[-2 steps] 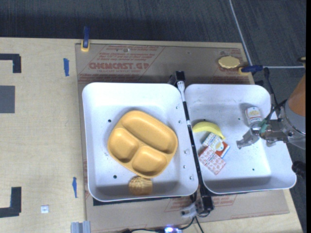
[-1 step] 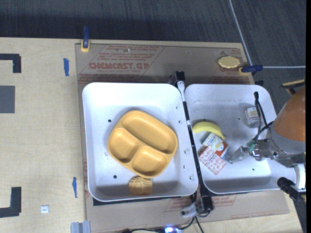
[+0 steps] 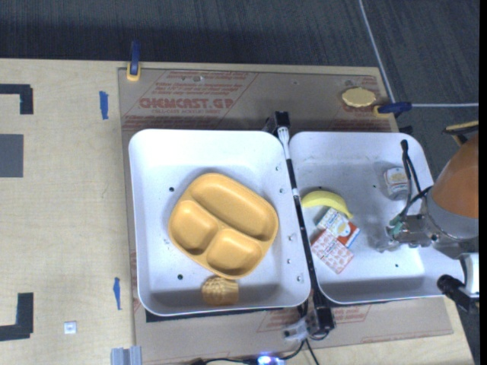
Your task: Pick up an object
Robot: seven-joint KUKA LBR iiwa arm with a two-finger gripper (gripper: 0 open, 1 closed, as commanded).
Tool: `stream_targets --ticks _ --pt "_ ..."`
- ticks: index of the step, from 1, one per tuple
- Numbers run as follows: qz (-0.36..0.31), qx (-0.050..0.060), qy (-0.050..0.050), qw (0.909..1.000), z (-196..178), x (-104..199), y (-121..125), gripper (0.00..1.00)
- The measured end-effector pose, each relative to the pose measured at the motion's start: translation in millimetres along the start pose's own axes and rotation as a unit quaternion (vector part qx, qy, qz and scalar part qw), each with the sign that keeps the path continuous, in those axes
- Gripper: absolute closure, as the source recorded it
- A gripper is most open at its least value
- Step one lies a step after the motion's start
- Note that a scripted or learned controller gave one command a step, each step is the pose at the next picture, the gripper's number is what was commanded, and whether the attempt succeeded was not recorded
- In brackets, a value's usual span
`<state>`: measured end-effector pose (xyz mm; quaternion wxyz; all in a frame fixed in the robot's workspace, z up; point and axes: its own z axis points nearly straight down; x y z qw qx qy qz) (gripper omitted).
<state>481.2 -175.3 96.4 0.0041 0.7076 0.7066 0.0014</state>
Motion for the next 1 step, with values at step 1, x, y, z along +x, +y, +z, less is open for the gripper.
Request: stream_targets --ticks 1 --pt "0.000 0.000 0.000 1.0000 0.1 0.1 -0.1 0.00"
